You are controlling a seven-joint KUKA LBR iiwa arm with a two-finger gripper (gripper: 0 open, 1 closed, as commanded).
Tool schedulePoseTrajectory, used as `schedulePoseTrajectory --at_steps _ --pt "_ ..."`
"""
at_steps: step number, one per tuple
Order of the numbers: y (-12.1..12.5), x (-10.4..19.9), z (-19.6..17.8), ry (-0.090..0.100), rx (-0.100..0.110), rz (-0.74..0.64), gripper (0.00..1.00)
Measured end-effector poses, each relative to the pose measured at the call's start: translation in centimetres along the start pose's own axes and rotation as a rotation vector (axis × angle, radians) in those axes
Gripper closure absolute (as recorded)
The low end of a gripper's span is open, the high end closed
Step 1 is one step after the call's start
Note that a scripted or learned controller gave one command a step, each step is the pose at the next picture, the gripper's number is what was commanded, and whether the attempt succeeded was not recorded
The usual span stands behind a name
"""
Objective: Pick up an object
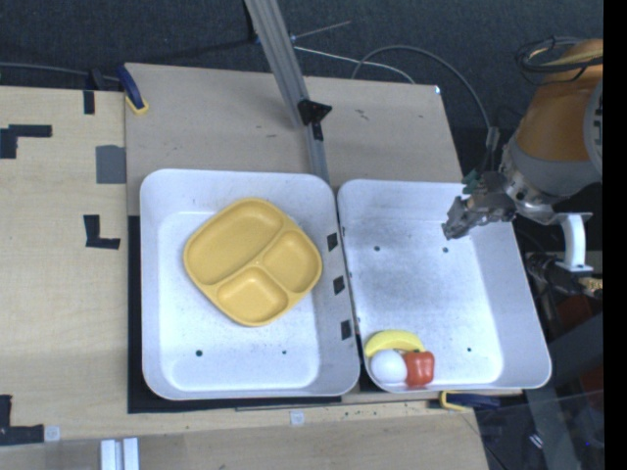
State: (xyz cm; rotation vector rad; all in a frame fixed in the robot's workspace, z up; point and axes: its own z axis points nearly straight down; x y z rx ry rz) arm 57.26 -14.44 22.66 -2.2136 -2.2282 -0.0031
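A yellow divided plate (253,260) lies in the left bin (167,360). In the near left corner of the right bin (509,302) a yellow banana (394,340), a white egg-shaped ball (389,366) and a small red pepper (419,367) huddle together. My gripper (458,221) hangs over the far right part of the right bin, well away from those three objects, with nothing seen between its fingers.
A metal pole (284,62) slants from the top down to the gap between the bins. Cables (411,67) run across the bench behind the right bin. A yellow-blue clamp (132,91) sits at the bench's far left corner.
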Motion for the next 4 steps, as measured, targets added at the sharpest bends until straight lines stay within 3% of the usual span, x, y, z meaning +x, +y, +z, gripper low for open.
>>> schedulePoseTrajectory --at_steps 2,4 --pt "-1.4 9.7 1.0 0.0 0.004 0.001 1.0" --pt "-1.4 21.6 1.3 -0.001 0.004 -0.001 1.0"
